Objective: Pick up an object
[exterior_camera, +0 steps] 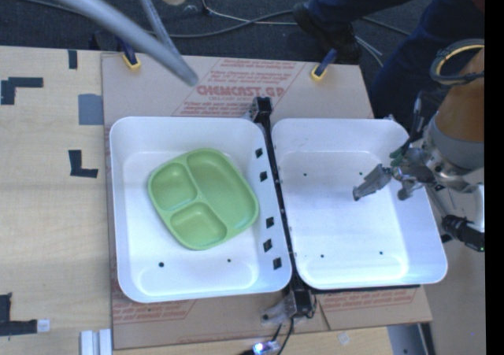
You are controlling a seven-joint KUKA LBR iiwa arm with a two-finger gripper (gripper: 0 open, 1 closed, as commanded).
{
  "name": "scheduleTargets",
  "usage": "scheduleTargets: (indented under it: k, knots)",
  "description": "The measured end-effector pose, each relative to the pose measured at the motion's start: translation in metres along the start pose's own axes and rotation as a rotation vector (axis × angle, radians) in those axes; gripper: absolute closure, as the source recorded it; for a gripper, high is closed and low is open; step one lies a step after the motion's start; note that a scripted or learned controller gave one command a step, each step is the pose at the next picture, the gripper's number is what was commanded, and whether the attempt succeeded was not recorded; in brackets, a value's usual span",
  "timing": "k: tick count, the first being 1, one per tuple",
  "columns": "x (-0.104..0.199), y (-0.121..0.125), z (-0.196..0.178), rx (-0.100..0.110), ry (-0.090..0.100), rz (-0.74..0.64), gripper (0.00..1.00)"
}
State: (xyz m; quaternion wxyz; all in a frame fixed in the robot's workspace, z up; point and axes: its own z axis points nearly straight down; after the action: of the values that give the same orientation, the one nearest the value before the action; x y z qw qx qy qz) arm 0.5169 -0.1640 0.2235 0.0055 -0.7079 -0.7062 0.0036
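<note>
A green divided plate (203, 197) lies flat in the left bin (126, 267), a little left of its middle. My gripper (383, 187) hangs over the right side of the right bin (362, 276), far from the plate. Its two fingers (368, 186) stand apart, so it is open with nothing between them. The arm's wrist, with its orange band, sits at the view's right edge, just beyond the bin's right wall.
A black divider with clips (268, 188) runs between the two bins. Both bins rest on a cardboard sheet (236, 86) on the wooden bench. A grey pole (94, 7) crosses the upper left. A person in blue (378, 7) stands behind the bench.
</note>
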Motion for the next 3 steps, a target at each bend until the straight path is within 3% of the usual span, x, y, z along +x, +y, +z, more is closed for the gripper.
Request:
scheduleTargets:
  k: [1,3]
  knots:
    - [0.000,0.003,-0.006,-0.011,-0.002,-0.004,0.00]
    - [0.006,0.001,0.083,-0.006,-0.002,-0.003,0.00]
